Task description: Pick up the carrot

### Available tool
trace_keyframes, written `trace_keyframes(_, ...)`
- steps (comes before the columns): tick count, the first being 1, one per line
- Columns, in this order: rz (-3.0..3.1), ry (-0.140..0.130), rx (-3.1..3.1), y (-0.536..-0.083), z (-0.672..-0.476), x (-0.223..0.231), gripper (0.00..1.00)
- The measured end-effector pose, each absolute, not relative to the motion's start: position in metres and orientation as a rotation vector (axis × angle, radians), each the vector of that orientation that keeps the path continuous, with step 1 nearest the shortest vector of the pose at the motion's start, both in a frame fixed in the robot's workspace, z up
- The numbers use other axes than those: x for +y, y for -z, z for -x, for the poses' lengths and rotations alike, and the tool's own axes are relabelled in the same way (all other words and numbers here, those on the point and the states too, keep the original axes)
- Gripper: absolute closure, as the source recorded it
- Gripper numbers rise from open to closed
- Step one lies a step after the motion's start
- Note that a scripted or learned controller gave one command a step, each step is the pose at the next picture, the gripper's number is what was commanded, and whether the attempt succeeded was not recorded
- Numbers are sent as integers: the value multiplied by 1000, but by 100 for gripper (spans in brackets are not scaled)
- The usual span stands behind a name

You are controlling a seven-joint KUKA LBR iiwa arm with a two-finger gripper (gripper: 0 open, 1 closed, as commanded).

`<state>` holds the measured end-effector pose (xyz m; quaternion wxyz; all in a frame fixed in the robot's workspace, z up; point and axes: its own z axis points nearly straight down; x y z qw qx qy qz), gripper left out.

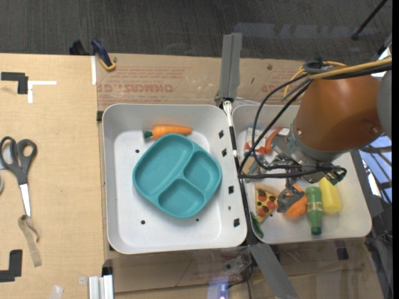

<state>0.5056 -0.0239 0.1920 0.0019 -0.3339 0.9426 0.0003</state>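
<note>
Two shallow white bins: orange plastic carrot with green top (171, 130) lies in the view-left bin (112, 185), beside teal divided plate (177, 174). Gripper (290, 195) hangs over the other bin, grip state unreadable; best to cross over and close across carrot's narrow width.

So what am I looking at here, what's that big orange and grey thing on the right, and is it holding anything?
That is a robot arm, seen from a camera fixed above the bench. It reaches over the right bin, which holds toy food: a pizza slice, a green bottle and a yellow piece. Its gripper is down among them; I cannot tell whether it holds anything. The left bin holds a teal divided plate and the carrot beside it. Scissors lie on the bench.
</note>
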Motion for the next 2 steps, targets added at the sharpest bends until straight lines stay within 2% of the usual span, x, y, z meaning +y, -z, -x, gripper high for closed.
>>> trace_keyframes(1, 1003, 0, 2973, -196, -493, -96, 0)
trace_keyframes(2, 696, 5, 3056, -96, -498, -107, 0)
